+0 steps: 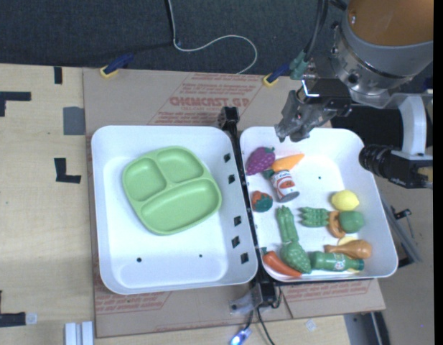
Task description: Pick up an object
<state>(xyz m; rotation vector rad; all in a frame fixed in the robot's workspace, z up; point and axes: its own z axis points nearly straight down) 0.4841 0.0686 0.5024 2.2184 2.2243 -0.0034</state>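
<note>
In the right bin (pixel 365 153), small toy foods are scattered: purple grapes (pixel 260 159), an orange carrot (pixel 287 162) lying slantwise, a small can (pixel 284 185) tilted, a yellow lemon (pixel 344 200) and a green corn cob (pixel 286 224) with its long axis running near to far. A green divided plate (pixel 171 189) is set in the left bin (pixel 106 192). Both bins are carried on a cardboard-covered bench (pixel 34 214). The end effector (pixel 296 126) is hung over the right bin's far left corner, nothing gripped; whether it is open cannot be told.
</note>
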